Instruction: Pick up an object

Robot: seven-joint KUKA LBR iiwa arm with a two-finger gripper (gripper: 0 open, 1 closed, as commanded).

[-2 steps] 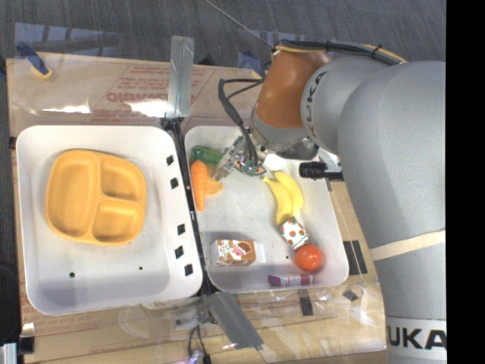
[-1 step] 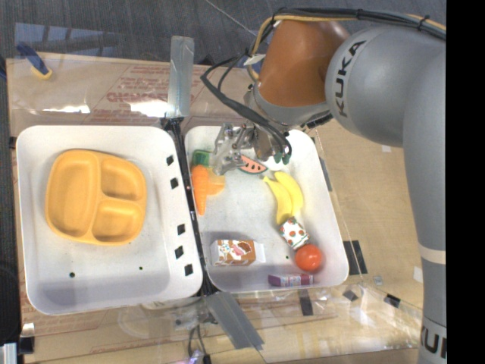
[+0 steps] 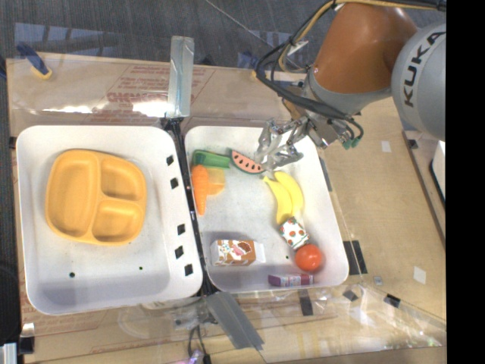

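- The gripper (image 3: 274,152) hangs over the far part of the right bin (image 3: 327,203), just above the top end of the banana (image 3: 286,194) and beside the watermelon slice (image 3: 247,161).
- Whether its metal fingers are apart or together cannot be told from this slant; nothing can be seen between them.
- The arm (image 3: 364,48), grey with an orange band, reaches in from the far right.
- The right bin holds all the small toy food: a green piece (image 3: 210,158) at the far left with the watermelon slice just to its right, and an orange carrot (image 3: 201,189) below them near the bin's left wall.
- The banana lies in the middle right, running from far to near.
- Just near of it sits a small red-and-white patterned block (image 3: 294,233), touching or almost touching a red tomato (image 3: 308,258).
- A printed snack carton (image 3: 233,252) lies flat near the front, and a thin purple packet (image 3: 290,280) rests along the near wall.
- The left bin (image 3: 30,271) holds a yellow divided plate (image 3: 95,196) with three compartments, lying flat in its far half.
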